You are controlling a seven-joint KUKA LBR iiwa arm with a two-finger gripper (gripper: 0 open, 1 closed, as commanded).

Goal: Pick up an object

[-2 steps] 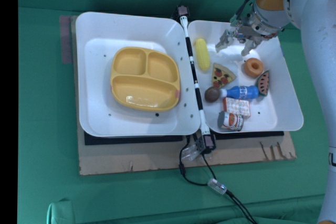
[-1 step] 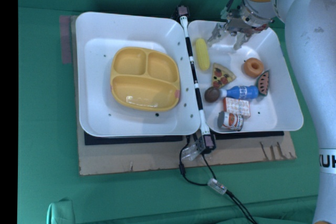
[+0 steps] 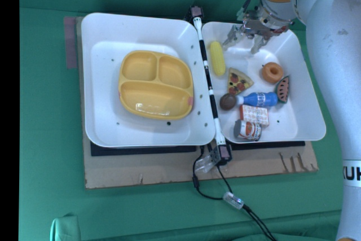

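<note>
My gripper (image 3: 243, 42) hangs over the far part of the right bin (image 3: 302, 115), open, with nothing between its fingers. In that bin lie a yellow corn cob (image 3: 216, 58) to the gripper's left, a pizza slice (image 3: 238, 81), an orange doughnut (image 3: 272, 72), a watermelon slice (image 3: 283, 89), a blue bottle (image 3: 258, 99), a brown round piece (image 3: 228, 101), an orange-and-white packet (image 3: 254, 114) and a small can (image 3: 247, 130). The corn cob is the nearest item to the fingers, a short way off to the left and nearer the camera.
The left bin (image 3: 101, 121) holds a yellow divided plate (image 3: 156, 84). A black-and-white divider bar (image 3: 206, 73) runs between the bins. A cable (image 3: 225, 189) trails off the bench's front edge. The grey arm (image 3: 333, 65) covers the right side.
</note>
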